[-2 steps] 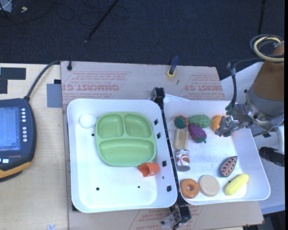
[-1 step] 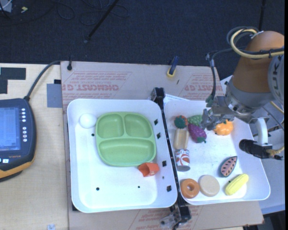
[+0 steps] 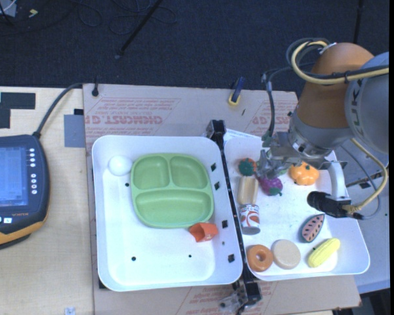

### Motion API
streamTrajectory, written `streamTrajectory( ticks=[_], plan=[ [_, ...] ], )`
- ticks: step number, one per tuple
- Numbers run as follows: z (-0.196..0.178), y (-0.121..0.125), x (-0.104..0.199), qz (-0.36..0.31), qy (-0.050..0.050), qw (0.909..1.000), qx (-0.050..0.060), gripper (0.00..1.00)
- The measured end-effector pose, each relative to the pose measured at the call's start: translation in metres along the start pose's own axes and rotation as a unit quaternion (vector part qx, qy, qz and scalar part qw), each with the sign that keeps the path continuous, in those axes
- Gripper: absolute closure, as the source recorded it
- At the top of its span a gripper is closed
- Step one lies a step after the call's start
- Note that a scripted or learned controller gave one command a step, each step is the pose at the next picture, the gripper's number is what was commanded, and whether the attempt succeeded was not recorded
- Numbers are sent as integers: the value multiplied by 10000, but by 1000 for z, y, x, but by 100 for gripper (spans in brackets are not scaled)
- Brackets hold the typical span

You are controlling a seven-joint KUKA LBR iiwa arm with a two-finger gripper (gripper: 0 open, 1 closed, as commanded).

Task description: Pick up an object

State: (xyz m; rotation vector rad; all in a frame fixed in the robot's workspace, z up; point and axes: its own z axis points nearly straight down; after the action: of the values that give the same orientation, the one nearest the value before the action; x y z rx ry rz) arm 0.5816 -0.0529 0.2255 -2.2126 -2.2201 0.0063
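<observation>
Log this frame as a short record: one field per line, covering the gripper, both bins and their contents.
gripper: low over the right bin's upper part, by the purple toy
left bin: green divided plate, white ball, orange piece
right bin: teal toy, tan block, can, orange fruit, donut, beige disc, watermelon slice, corn
held: nothing seen between the fingers

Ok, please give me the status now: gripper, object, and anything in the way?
Gripper low in the right bin, directly over the purple toy. Nothing visibly held. Teal toy and orange pumpkin crowd both sides.
</observation>
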Motion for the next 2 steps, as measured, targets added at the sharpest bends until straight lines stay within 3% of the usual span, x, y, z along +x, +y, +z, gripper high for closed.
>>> streamTrajectory(
  ticks=[2],
  plan=[
    [10,1,-12,12,-11,10000,-8,100]
  ],
)
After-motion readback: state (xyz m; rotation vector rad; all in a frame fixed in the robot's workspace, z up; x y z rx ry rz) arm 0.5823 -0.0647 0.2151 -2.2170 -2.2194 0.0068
